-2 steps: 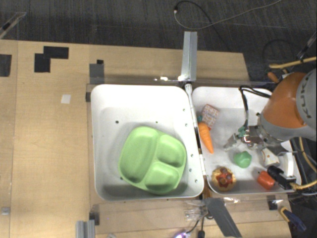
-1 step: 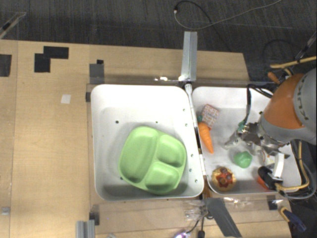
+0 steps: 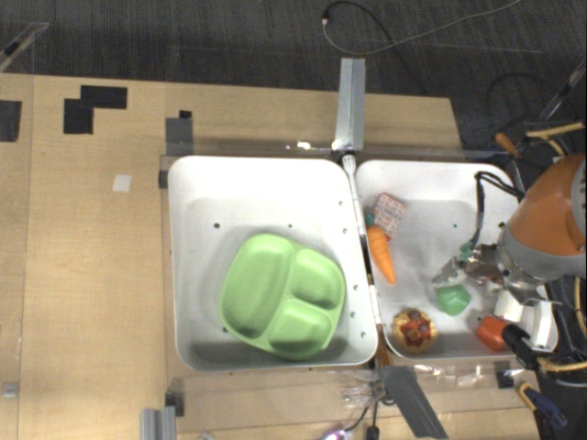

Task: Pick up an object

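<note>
Reaching in from the right, the arm [image 3: 550, 223] w/ its orange band sits over the right bin [image 3: 431, 200], wrist low near the bin's right side. The gripper [image 3: 461, 273] hangs just above a small green object [image 3: 452, 298], metal tips close to its top edge; can't tell how wide the pincer stands or whether it has hold of anything, too small and partly hidden by the wrist. Other stuff in the right bin: a toy carrot [image 3: 382, 257] along the left wall, a small patterned packet [image 3: 389, 211] just above it, a round red-brown item [image 3: 415, 328] near the front edge, an orange-red piece [image 3: 492, 332] at the front right, partly under the arm. Left bin [image 3: 197, 200] holds a green divided plate [image 3: 282, 293], tilted, in its lower middle, well apart from the gripper
</note>
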You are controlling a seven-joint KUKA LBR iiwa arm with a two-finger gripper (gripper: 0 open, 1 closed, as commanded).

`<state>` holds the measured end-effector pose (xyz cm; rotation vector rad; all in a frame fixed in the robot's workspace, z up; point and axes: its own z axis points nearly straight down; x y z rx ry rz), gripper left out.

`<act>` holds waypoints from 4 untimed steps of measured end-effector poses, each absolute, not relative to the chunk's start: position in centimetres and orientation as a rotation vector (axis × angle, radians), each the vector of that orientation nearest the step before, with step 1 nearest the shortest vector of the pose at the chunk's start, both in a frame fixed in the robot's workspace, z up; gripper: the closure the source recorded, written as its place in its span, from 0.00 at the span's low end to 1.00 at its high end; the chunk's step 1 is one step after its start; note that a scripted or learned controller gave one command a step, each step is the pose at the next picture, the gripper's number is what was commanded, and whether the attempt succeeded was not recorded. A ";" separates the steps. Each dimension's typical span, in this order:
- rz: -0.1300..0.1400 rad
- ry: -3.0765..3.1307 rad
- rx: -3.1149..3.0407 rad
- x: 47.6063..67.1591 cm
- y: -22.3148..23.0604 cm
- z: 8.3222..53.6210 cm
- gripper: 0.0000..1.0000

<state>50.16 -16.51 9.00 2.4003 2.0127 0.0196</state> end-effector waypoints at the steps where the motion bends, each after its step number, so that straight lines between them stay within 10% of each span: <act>1: 0.027 2.013 2.393 50.5 -16.4 10.2 1.00; 3: 0.001 1.421 2.800 58.4 -16.7 16.5 1.00; 4: 0.001 1.030 2.967 55.0 -19.8 21.9 1.00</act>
